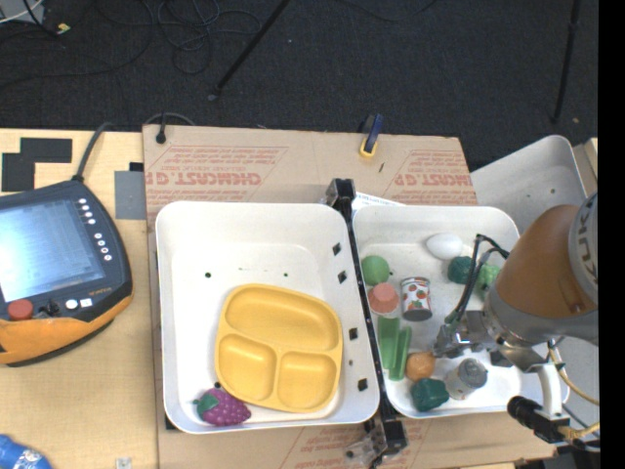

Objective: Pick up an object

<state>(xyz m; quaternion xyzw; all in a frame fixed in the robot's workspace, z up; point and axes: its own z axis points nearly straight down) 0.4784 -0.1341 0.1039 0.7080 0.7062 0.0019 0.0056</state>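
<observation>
The right bin holds several small objects. A small can with a red label stands near the middle, beside a pink-topped piece and a green ball. A long green piece lies along the divider. An orange ball, a dark green lump and a grey round piece sit near the front. A white egg and a teal piece lie at the back. My gripper is low in the bin, between the can and the grey piece, just right of the orange ball.
The left bin holds a yellow divided tray and a purple grape bunch at its front left corner. A teach pendant lies on the bench to the left. The arm's orange band overhangs the right bin's right side.
</observation>
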